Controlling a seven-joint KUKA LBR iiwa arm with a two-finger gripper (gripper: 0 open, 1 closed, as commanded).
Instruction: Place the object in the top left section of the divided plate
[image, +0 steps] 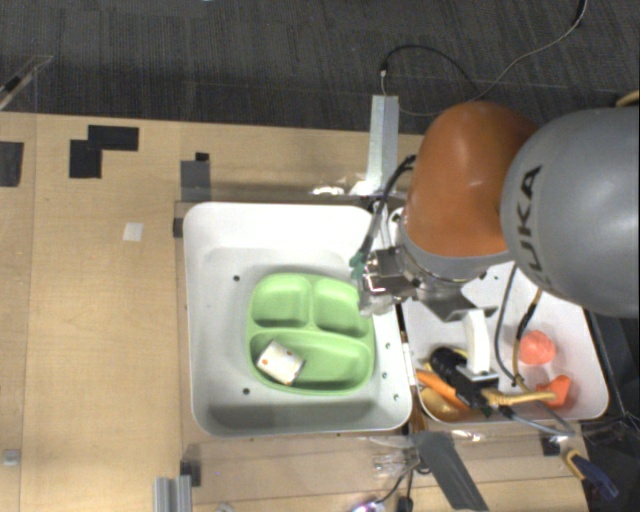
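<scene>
I am hanging my gripper over the right rim of the green divided plate, just beside its far right section. From this angle I cannot tell how far open it is, nor whether it has hold of anything.

The object, a small pale block with a tan edge, is lying flat in the big near section, towards its left end. That is not where it is wanted: the far left section is sitting bare, just across the ridge from the block. I am judging that the block is resting low in that trough because the plate's raised dividers are keeping it there.

Its long axis is running on a diagonal, from far left to near right. Its ends are looking too alike for me to call one the front.

The plate is sitting in the left bin.
</scene>
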